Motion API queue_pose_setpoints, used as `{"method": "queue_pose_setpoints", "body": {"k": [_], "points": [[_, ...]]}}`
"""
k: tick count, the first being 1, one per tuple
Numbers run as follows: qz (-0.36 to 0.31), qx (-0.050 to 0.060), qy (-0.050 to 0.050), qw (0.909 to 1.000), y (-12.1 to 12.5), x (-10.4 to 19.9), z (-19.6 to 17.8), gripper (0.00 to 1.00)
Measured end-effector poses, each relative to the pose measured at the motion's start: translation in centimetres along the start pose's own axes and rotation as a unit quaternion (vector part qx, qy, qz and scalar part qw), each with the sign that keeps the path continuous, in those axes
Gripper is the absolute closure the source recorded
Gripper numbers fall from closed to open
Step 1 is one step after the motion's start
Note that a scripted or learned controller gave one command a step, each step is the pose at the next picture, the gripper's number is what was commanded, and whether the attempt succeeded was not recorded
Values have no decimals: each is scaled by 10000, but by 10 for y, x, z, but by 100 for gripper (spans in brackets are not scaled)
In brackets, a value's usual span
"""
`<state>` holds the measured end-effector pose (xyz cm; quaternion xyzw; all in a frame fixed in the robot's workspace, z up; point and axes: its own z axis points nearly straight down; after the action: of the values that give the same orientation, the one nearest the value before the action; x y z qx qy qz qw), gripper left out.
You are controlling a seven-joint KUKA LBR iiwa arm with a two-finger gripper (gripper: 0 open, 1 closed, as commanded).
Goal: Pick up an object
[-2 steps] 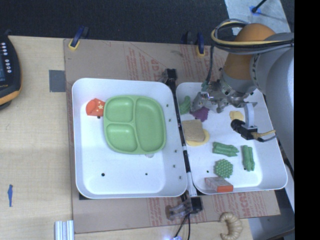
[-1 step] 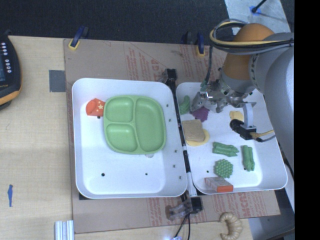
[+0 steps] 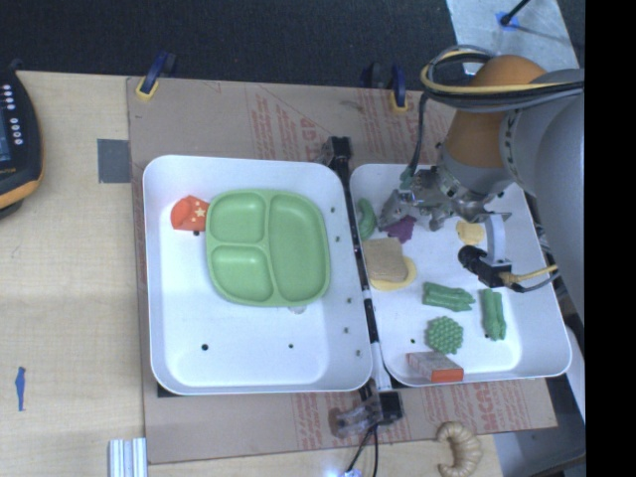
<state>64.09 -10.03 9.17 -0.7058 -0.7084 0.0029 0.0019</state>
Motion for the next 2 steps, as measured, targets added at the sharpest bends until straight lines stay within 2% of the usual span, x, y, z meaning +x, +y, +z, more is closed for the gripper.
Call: {"method": "queue_pose_setpoints", "body": {"k": [1, 2], "points": [[-13, -33, 2, 10000, 16, -4, -1, 0], [5, 0, 4, 10000, -2, -1, 0, 0]]}}
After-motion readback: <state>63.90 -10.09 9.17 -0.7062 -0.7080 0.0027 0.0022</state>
